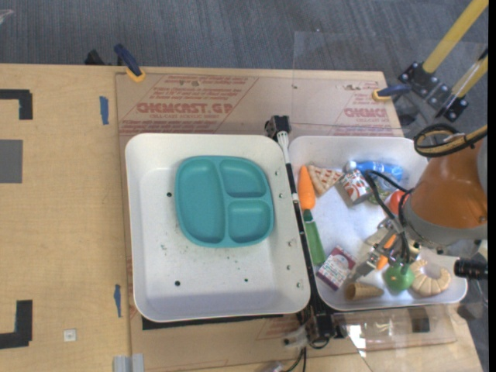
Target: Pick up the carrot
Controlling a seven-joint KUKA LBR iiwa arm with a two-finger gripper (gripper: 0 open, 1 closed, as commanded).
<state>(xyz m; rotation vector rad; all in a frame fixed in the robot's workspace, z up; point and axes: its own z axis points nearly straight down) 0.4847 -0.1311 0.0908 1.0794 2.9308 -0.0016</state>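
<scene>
The carrot (pixel 307 189) is orange with a long green top (pixel 314 240). It lies along the left wall of the right bin (pixel 325 301), pointing away from me. My gripper (pixel 382 245) hangs low over the middle-right of that bin, about a hand's width right of the carrot's green top and not touching it. It is above a small pile of toy food. The grey arm with its orange band (pixel 449 196) covers the bin's right side. Nothing is visibly held.
Around the gripper lie a red-and-white carton (pixel 335 270), a cone (pixel 363 290), a green fruit (pixel 399 278) and a pastry (pixel 431 282). A pizza slice (pixel 325 178), a can (pixel 355 187) and a blue wrapper (pixel 377 167) sit at the back. A teal divided plate (pixel 225 200) lies in the left bin (pixel 155 285).
</scene>
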